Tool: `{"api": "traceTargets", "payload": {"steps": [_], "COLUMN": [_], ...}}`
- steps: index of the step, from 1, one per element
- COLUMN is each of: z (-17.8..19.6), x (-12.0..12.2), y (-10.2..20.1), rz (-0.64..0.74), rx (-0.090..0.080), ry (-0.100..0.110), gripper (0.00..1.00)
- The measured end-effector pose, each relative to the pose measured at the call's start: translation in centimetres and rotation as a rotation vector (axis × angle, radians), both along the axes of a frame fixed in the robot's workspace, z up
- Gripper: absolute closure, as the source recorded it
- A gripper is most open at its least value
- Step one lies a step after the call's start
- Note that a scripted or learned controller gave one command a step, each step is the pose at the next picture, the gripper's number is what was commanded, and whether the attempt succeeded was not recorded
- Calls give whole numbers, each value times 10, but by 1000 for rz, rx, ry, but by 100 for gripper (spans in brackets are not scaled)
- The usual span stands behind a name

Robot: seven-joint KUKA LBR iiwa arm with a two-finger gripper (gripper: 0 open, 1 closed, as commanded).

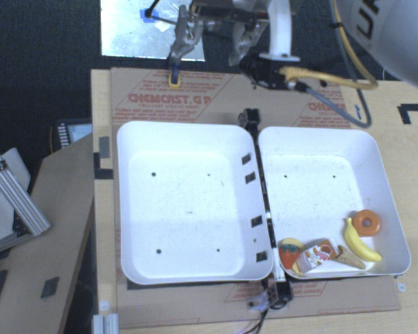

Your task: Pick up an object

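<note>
My gripper (213, 46) hangs high above the bench's far edge, beyond both bins, open with nothing between its fingers (183, 39). The objects lie in the near right corner of the right bin (313, 139). A yellow banana (359, 243) sits beside an orange ring-shaped toy (366, 222). To the left of them are a white and red packet (316, 255), an orange round fruit (290, 251) against the dividing wall, and a small brown piece (350, 259).
The left bin (129, 186) stands beside the right one, joined by a black-clipped seam (259, 200). Yellow and grey cables (334, 89) trail from the wrist over the cardboard sheet (174, 97). An aluminium frame (10, 193) stands at the far left.
</note>
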State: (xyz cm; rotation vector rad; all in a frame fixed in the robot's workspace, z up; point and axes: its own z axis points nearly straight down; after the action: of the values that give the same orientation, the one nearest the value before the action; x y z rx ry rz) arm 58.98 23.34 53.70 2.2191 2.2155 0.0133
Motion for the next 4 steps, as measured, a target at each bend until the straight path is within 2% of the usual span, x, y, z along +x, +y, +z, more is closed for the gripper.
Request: {"api": "traceTargets", "payload": {"steps": [1,2,3,4], "z": [-2,-2,-2,-2], "x": [-77,-58,-105,-104], "y": [1,-68,-68,-21], "rz": [8,-3,6,9], "rx": [-1,-3,-1,0], "ry": [11,8,9,8], "gripper": [0,0,0,0]}}
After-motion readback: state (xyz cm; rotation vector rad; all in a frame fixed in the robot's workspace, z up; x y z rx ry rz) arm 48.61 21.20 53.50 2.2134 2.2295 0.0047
